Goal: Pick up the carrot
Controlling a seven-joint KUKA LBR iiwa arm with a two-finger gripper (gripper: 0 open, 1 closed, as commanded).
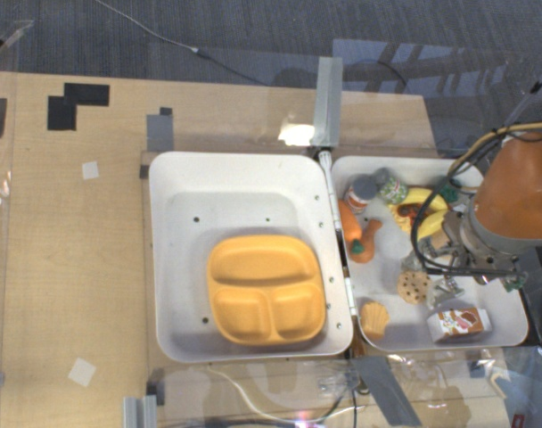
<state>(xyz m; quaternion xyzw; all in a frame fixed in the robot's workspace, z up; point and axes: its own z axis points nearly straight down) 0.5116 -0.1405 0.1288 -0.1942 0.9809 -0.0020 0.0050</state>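
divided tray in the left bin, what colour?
Yellow-orange: the three-compartment plastic tray in the left white bin, clearest in the camera view.

Right white bin [512, 333] is crowded. The orange carrot with green top [350, 226] lies against the bin's left wall, so I see no side access from the left. An orange-and-green toy vegetable [365, 242] sits touching or just beside it on the right; a grey-capped small bottle [361, 191] is just above. Free floor I see: a strip between that cluster and the brown round cookie [414, 284]. The grey arm with its orange band [516, 194] covers the bin's right side. Left white bin [177, 239] has open floor around the yellow compartment plate [266, 288].
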